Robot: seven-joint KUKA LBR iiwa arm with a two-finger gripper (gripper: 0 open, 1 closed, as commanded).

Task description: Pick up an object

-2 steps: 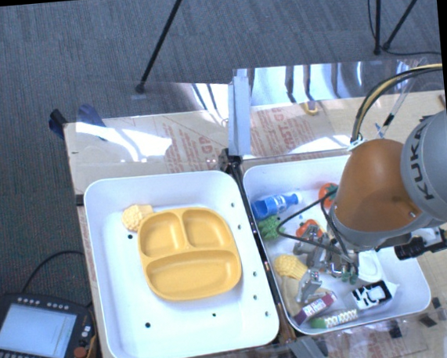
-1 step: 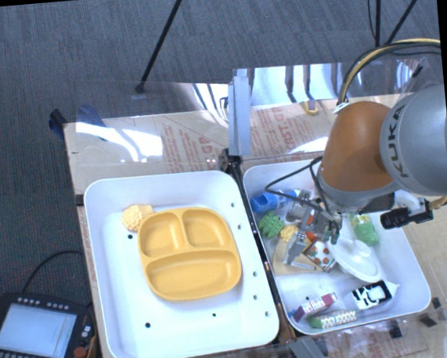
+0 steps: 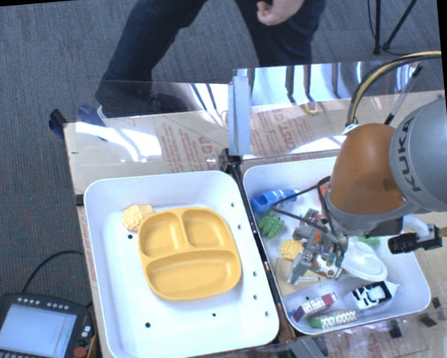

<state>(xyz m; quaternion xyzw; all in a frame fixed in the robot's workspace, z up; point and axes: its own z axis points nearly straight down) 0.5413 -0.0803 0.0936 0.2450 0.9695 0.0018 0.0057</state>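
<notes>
Right bin [image 3: 295, 174] crowded; bare floor around yellow plate [image 3: 189, 252] in left bin [image 3: 193, 332]

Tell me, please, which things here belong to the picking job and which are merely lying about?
Job in hand, likely: gripper, right bin beneath it, and the contents near it: small yellow object, green object, blue object, white dish.
Lying about: left bin, yellow divided plate, yellow lump by its corner, teach pendant on the floor.

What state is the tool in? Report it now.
Tool: cannot be told, open or closed. It is down in the right bin among the clutter.
</notes>
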